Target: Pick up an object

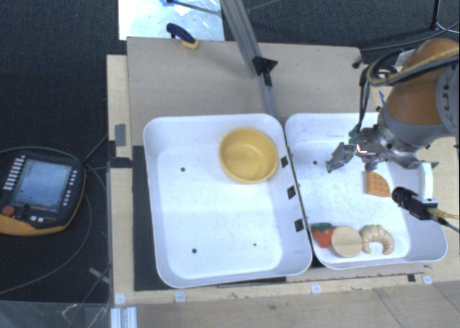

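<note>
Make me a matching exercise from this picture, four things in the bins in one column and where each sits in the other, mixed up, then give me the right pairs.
Things:
1. yellow bowl
2. croissant
3. waffle piece
4. claw

Places:
A. near-right corner of the right bin
B. over the right bin's far half, left of the waffle piece
C. far part of the left bin, close to the divide
D. right side of the right bin, below the arm's wrist

Pairs: 1-C, 2-A, 3-D, 4-B
</note>
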`<state>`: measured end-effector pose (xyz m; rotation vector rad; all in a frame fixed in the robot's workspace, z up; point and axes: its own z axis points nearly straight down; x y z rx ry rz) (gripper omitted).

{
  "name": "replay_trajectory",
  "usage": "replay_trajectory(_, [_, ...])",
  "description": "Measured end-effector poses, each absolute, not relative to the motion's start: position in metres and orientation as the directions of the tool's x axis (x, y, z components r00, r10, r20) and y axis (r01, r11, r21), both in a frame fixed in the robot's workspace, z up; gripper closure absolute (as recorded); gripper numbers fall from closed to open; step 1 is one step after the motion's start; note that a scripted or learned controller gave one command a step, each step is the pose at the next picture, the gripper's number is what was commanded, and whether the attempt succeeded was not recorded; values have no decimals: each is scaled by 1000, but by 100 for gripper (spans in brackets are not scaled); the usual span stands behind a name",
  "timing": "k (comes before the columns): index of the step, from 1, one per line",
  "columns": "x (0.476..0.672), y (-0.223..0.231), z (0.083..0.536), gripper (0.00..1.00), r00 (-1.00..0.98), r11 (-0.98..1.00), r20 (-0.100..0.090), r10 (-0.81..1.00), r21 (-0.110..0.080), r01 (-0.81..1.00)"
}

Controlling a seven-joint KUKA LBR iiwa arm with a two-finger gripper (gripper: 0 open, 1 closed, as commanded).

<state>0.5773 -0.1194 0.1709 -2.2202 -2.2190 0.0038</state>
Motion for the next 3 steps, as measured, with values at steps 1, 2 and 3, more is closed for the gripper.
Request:
replay_trajectory(1, [579,-110,122,0,-1,1,1,1000,-3,1000])
replay_trajectory(2, [580,-110,135,100,0,0,0,1000,2,1000])
replay_trajectory(3, [578,-106,196,100,-1,1,0,1000,6,1000])
